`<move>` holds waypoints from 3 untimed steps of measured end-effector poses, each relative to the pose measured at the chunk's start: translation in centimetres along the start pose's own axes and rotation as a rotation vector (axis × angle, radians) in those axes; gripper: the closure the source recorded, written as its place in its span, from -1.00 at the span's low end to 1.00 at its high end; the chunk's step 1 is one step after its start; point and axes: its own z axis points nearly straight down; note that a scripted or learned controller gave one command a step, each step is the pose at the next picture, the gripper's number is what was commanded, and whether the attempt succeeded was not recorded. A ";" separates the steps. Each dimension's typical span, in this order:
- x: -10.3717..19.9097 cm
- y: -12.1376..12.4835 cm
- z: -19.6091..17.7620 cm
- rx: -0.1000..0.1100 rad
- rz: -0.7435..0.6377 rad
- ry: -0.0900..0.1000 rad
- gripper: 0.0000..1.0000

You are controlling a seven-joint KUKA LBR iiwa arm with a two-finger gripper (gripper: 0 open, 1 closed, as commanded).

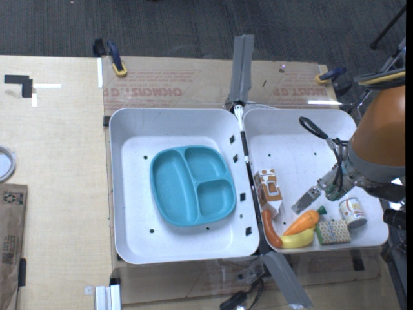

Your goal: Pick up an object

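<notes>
The right bin [290, 134] holds a cluster of objects near its front edge. An orange carrot [303, 221] lies on a yellow banana [297, 239]. A red-orange sausage [270, 228] curves along the bin's left wall. A brown-and-white carton [269, 186] stands behind it. A green-topped sponge [333, 231] and a small can [352, 212] sit to the right. My gripper [303, 204] hangs low in this bin, slanting toward the lower left, just above the carrot's upper end and to the right of the carton. Nothing shows in its grasp.
In the left bin [122, 173] lies a blue divided plate [193, 185]. A grey divider post [242, 70] rises between the bins at the back. The arm's orange band [384, 131] overhangs the right bin's right side.
</notes>
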 end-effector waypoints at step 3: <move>-0.9 -0.6 8.5 0.001 -0.250 0.003 1.00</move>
